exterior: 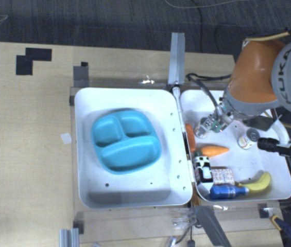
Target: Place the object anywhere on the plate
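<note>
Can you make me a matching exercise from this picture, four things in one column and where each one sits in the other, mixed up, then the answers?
Things:
1. blue plate
2. banana
3. carrot
4. blue bottle

Places:
A. lying along the near edge of the right bin, left of the banana
B. middle of the right bin, just below the tool
C. near right corner of the right bin
D. alone in the left bin

Pairs: 1-D, 2-C, 3-B, 4-A
</note>
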### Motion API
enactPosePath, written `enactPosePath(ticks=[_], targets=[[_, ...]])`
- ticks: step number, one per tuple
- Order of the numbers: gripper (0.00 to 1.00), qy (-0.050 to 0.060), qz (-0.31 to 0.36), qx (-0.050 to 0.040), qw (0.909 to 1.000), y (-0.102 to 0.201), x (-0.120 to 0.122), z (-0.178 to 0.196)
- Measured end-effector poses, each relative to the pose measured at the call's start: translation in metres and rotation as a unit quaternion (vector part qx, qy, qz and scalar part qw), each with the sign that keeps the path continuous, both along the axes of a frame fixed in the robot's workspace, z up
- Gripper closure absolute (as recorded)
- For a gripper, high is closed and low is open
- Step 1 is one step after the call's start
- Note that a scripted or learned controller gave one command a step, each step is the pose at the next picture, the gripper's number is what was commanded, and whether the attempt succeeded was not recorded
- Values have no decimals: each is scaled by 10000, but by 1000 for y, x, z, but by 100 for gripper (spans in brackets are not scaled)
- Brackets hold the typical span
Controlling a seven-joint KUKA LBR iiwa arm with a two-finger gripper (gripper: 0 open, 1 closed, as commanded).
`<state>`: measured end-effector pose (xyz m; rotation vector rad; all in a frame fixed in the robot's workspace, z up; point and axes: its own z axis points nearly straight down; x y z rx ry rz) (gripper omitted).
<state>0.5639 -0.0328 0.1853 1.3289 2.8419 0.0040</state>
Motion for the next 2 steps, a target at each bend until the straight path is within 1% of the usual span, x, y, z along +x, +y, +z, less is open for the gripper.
enactPosePath(ticks=[1, 2], targets=[[100, -26, 219, -2, 9998, 44, 66, 101], [100, -1, 904, -4, 9959, 40, 0, 0]])
